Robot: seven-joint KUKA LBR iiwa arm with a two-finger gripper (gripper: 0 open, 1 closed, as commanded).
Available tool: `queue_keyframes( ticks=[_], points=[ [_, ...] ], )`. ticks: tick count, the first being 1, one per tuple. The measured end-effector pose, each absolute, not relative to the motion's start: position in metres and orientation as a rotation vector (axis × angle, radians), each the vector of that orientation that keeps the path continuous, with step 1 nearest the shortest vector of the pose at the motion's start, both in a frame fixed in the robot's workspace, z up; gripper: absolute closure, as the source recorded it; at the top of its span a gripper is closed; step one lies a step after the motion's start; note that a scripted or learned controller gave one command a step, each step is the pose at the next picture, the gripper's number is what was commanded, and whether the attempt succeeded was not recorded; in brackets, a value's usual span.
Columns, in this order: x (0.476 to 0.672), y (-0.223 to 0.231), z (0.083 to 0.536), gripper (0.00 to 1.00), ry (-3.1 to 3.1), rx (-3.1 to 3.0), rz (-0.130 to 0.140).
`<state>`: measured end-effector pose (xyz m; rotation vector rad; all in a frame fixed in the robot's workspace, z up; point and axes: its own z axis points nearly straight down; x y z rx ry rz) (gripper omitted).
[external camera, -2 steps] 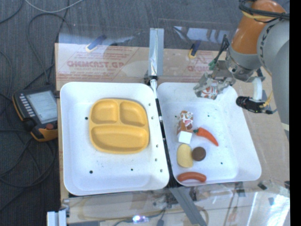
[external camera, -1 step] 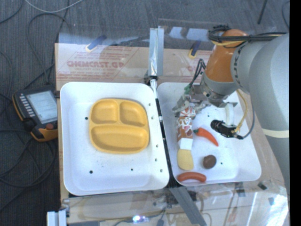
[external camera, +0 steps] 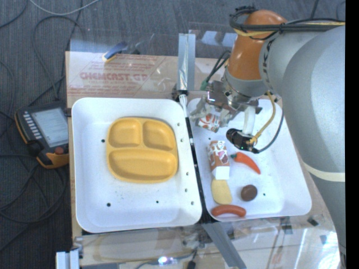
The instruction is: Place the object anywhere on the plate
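Yellow plate [external camera: 142,149] is being left bare for the drop. Gripper [external camera: 216,112] is being hovered over a packet [external camera: 208,120] — jaw state cannot be told.

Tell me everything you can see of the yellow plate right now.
The yellow plate is a rounded-rectangle tray with three moulded compartments: two smaller ones along its far side and one long one along its near side. It looks like smooth matte plastic, uniformly mustard yellow. It lies flat and upright, roughly centred on the floor of the left white bin, slightly toward the far side. Nothing rests in any of its compartments, and it touches only the bin floor. The gripper is over the right bin, apart from it.
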<state>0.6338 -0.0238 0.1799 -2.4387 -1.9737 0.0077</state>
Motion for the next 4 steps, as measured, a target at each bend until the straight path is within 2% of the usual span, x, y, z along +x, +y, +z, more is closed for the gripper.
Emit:
queue_keyframes(
  ticks=[1, 2, 3, 4],
  points=[
    [0.624, 0.018, 0.192, 1.00, -2.095, -2.367, -0.014],
    [0.619, 0.023, 0.181, 0.00, -2.089, -2.346, 0.011],
    [0.668, 0.065, 0.180, 0.00, -2.209, -2.234, 0.012],
    [0.668, 0.065, 0.186, 1.00, -2.210, -2.231, 0.023]
  ],
)
